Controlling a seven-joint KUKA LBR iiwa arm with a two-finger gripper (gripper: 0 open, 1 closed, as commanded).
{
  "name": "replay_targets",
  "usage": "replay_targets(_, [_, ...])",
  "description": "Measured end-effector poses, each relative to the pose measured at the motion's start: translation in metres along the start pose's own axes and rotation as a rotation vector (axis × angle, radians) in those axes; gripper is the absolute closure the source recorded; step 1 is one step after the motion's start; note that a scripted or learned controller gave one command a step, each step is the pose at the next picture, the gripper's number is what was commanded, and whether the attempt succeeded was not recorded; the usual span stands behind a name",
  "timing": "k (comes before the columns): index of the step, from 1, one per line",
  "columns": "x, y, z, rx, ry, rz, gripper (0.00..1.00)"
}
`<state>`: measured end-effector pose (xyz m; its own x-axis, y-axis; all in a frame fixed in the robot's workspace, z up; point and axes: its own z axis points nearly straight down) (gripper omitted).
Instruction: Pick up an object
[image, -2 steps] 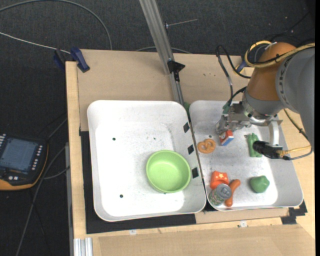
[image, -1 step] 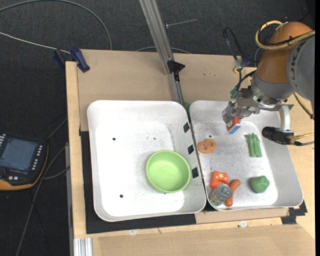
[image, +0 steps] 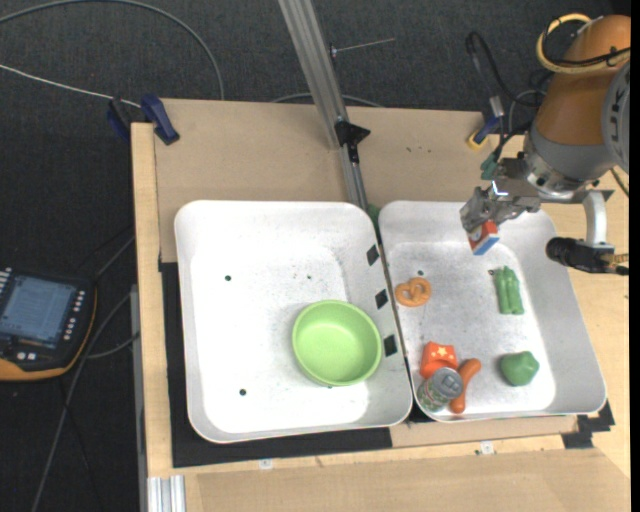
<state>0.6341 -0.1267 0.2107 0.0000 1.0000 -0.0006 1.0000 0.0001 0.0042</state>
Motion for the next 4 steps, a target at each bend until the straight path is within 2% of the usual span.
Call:
replay_targets(1, [-0.006,0.007,-0.059,-0.002,0.0,0.0,1.0])
replay_targets(2, [0.034,-0.019,-0.059,0.003,0.001,-0.003,1.0])
replay_targets(3, [0.08,-0.041,-0.043,0.005,0.002,-0.004,1.0])
replay_targets(4, [0.136,-0.058,-0.034,0.004,0.002,-0.004,1.0])
